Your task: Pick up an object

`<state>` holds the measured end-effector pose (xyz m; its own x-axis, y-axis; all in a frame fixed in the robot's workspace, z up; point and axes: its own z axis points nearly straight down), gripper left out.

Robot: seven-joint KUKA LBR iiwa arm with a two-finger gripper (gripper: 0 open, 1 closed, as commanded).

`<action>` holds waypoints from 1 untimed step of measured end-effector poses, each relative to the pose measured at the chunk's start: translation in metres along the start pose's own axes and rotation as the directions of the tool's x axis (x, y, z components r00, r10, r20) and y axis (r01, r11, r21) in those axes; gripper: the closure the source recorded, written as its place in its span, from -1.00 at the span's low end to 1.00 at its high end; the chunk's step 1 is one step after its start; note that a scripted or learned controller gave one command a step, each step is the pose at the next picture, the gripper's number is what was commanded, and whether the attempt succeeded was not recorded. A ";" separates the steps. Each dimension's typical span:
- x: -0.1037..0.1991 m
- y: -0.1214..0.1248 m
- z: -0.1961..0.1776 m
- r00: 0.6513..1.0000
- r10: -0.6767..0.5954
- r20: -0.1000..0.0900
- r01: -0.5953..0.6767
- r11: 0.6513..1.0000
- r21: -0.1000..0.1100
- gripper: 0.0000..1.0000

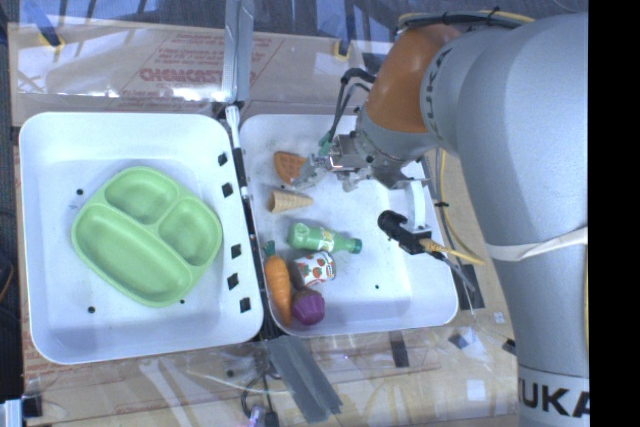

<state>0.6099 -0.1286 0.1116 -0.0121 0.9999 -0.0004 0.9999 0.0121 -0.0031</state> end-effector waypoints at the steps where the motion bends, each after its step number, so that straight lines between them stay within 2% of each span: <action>1: 0.003 -0.088 0.021 0.995 -0.095 -0.002 0.095 0.995 0.001 -1.00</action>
<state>0.5214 -0.1271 0.0909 -0.1074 0.9942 0.0014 0.9942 0.1074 -0.0042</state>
